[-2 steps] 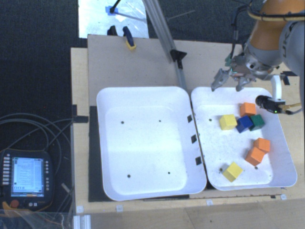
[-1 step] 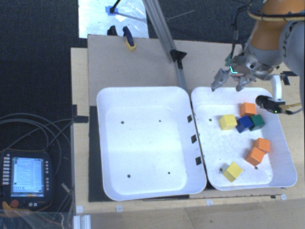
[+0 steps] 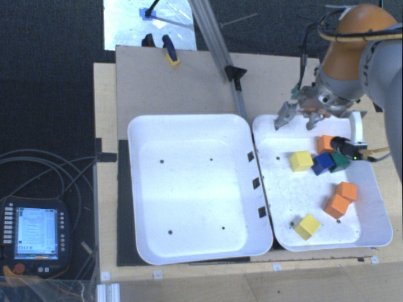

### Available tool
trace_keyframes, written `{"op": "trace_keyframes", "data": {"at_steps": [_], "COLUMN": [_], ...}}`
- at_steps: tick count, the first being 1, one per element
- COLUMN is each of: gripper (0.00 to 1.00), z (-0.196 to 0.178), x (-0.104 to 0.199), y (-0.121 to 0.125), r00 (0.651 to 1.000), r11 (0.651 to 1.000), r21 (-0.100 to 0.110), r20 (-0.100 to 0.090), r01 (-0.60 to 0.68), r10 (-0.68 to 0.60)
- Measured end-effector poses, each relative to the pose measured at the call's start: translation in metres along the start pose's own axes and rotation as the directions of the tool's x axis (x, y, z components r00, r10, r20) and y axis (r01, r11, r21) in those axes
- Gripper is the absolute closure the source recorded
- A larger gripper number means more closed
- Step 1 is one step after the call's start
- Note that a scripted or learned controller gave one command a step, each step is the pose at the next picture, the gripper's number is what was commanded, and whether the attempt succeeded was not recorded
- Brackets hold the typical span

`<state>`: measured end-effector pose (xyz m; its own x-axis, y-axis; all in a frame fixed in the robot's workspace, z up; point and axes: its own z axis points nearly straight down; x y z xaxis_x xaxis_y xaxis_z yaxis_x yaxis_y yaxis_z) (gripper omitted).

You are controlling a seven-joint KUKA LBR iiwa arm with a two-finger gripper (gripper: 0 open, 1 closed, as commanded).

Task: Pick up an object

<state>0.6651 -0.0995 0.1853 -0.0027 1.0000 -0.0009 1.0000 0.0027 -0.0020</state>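
Right now the blocks sit in the right bin (image 3: 371,231): a yellow block (image 3: 301,161) touching or nearly touching a blue block (image 3: 323,163), a green block (image 3: 339,162) beside that, an orange block (image 3: 325,143) just behind them, two more orange ones (image 3: 340,199) stacked or abutting lower down, and a second yellow block (image 3: 308,226) near the front wall. My claw (image 3: 295,118) hovers over the bin's back rim, fingers spread wide and holding nothing.

I judge the crowding risky: coming down on the blue-green cluster, a finger could land on a neighbour and shove blocks aside. So near the rim, a finger could also strike the wall.

I cannot tell the claw's height above the surface, and the green block's outline blurs into a dark fitting with a lit spot.
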Motion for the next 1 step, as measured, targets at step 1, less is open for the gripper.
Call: {"op": "trace_keyframes", "data": {"at_steps": [1], "gripper": [0.00], "z": [0.0627], "x": [0.0000], "y": [0.0007], "r00": [1.000], "r11": [1.000], "r21": [0.002], "r20": [-0.001], "r01": [0.000], "r10": [0.000]}}
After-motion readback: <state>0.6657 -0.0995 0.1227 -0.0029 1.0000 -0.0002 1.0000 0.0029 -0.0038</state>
